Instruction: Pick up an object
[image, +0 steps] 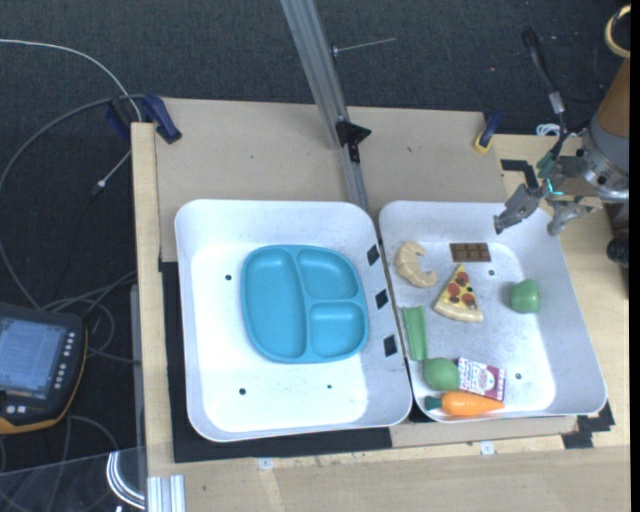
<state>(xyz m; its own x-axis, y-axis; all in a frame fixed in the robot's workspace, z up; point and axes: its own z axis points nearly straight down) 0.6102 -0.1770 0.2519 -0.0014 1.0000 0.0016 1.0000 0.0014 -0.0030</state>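
The right bin (560, 340) holds a beige croissant-like piece (411, 262), a brown chocolate bar (469, 252), a pizza slice (460, 296), a green ball (523, 296), a green stick (414, 333), a green round fruit (438, 373), a pink-and-white carton (479, 377) and an orange carrot (470, 404). My gripper (536, 214) hangs above the bin's far right corner, open, with nothing between its two spread fingers. It is up and to the right of the chocolate bar.
The left bin (205, 330) carries a blue divided tray (303, 302). A slanted metal pole (325, 85) rises behind the bins. A tablet-like pendant (35, 365) and cables lie off the bench at left. Blue clamps (160, 118) hold the bench's far edge.
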